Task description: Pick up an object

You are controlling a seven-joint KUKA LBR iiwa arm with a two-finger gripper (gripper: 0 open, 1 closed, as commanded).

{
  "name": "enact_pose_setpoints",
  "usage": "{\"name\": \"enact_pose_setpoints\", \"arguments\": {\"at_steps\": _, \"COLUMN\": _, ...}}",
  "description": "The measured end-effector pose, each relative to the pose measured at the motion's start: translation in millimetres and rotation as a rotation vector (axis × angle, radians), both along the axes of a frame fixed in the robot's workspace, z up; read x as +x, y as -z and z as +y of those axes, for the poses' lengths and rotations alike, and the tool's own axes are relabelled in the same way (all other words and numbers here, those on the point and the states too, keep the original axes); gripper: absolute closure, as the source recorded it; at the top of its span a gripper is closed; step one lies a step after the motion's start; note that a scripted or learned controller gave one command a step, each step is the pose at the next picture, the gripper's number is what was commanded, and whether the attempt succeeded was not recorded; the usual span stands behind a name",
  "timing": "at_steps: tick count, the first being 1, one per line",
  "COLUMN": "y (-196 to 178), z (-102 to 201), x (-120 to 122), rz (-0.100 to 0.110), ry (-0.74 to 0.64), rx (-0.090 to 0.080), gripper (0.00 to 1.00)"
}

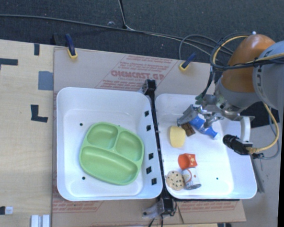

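My gripper [197, 120] hangs low over the back part of the right bin [240, 186], close to the divider side, with my grey wrist and the orange band [246, 57] rising behind it toward the right. A blue object [203, 127] lies right at my fingertips, slanting down toward the right. It sits so tight against the dark finger parts that I cannot tell whether it is between them or just under them, and I cannot tell how wide the gripper stands.

Just to the left of the blue object, and a little nearer the front, a pale yellow block [177, 137] rests on the bin floor, close to my gripper but apart from it. Further toward the front lies a small orange-red piece [187, 160]. Near the front edge, a round speckled cookie [175, 180] lies beside a small can [191, 179] on its side, the two touching or nearly so.

The left bin [66, 130] holds a green divided plate [111, 153] with three compartments, lying flat and turned at an angle. A black strip of clips [151, 135] runs along the seam where the two bins meet. Both bins sit on a sheet of cardboard [130, 71] with red print, held at its back edge by two yellow and blue clamps [70, 48]. Cables [204, 42] loop from my arm above the right bin, and a black connector [236, 143] with a yellow lead hangs over the bin's right rim.
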State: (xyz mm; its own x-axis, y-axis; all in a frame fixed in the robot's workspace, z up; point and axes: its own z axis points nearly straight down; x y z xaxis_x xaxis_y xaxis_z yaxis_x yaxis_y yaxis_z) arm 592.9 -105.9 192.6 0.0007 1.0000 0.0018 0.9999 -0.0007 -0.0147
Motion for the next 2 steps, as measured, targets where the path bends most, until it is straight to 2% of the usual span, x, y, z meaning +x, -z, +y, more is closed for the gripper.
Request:
{"name": "enact_pose_setpoints", "arguments": {"at_steps": 1, "y": -7.0, "z": 0.0, "x": 3.0, "rz": -0.013, "ry": -0.002, "rx": -0.002, "gripper": 0.00}}
{"name": "enact_pose_setpoints", "arguments": {"at_steps": 2, "y": 36.9, "z": 0.3, "x": -0.1, "rz": -0.009, "ry": -0.002, "rx": -0.002, "gripper": 0.00}}
